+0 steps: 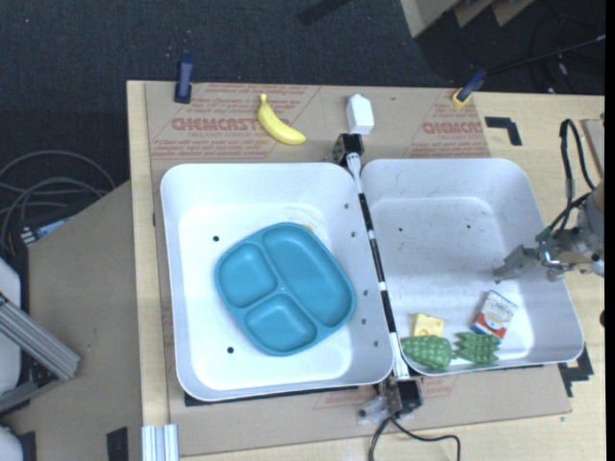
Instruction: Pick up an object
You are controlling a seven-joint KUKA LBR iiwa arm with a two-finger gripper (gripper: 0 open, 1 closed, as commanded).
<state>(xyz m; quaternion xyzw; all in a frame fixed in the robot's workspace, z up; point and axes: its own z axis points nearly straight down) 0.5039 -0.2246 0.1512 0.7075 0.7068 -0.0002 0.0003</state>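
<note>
camera view | end effector (524, 262) near right bin's (452, 182) right edge, open or closed: cannot tell | small packet (495, 313), green toys (452, 351), yellow piece (428, 326) along its front edge | blue tray (282, 287) in left bin (192, 200) | banana (279, 123) at surface (221, 113) back edge

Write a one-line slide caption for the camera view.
Gripper over right white bin; blue divided plastic plate in left white bin.

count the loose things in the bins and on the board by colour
blue: 1, divided plate
yellow: 2, banana, small block
green: 2, bumpy toy, leafy toy
white and red: 1, small packet
total: 6
</note>
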